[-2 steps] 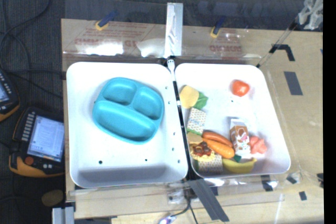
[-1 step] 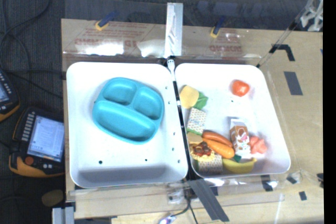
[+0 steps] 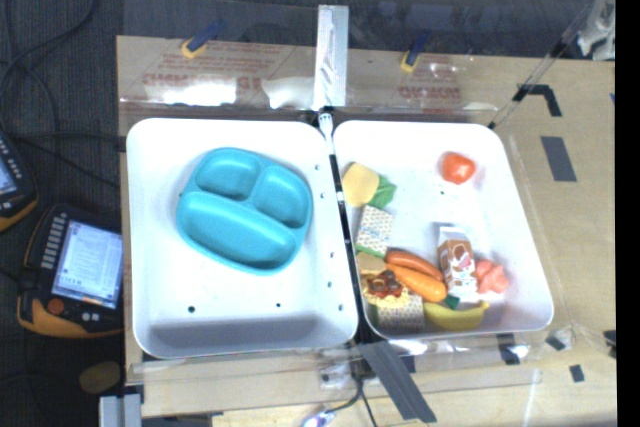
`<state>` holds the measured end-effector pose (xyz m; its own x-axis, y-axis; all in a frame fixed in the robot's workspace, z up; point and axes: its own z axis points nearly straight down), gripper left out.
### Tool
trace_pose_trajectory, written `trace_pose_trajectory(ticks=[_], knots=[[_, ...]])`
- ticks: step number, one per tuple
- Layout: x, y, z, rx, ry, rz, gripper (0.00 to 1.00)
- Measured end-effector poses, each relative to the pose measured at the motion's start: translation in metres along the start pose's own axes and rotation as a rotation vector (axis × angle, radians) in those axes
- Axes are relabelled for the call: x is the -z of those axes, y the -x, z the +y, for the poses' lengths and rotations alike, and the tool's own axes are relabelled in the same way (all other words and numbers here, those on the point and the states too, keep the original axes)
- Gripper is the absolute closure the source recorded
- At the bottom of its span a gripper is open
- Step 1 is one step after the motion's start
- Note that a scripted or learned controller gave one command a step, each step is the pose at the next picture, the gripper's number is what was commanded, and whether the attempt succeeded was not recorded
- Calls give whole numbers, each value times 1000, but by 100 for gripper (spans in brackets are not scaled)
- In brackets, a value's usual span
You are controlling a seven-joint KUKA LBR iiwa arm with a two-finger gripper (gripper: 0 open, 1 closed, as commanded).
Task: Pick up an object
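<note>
The right bin [image 3: 500, 165] holds a pile of toy food. A red tomato [image 3: 457, 167] lies alone near its far right side. A yellow and green piece [image 3: 365, 185] rests by the left wall. Toward the front lie an orange carrot [image 3: 416, 276], a small brown and white carton [image 3: 456, 261], a pink piece [image 3: 491, 276], a yellow banana [image 3: 455, 315] and a patterned box [image 3: 374, 229]. In the left bin [image 3: 160, 305] a blue divided plate [image 3: 245, 207] lies upside up, with nothing on it.
A clear plastic panel with yellow clips [image 3: 205, 38] stands behind the bins. A handheld pendant [image 3: 75, 267] and cables lie left of the bench. Black tape marks [image 3: 558, 157] dot the bench at the right.
</note>
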<state>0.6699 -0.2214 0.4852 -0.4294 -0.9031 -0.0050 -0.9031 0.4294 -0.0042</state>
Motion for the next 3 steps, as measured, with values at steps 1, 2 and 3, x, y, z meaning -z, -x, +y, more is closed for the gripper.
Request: trace_pose_trajectory(ticks=[1,2,3], knots=[[0,0,0,329,1,-1,100],[-1,0,0,715,2,-2,100],[-60,43,22,902,7,-2,100]])
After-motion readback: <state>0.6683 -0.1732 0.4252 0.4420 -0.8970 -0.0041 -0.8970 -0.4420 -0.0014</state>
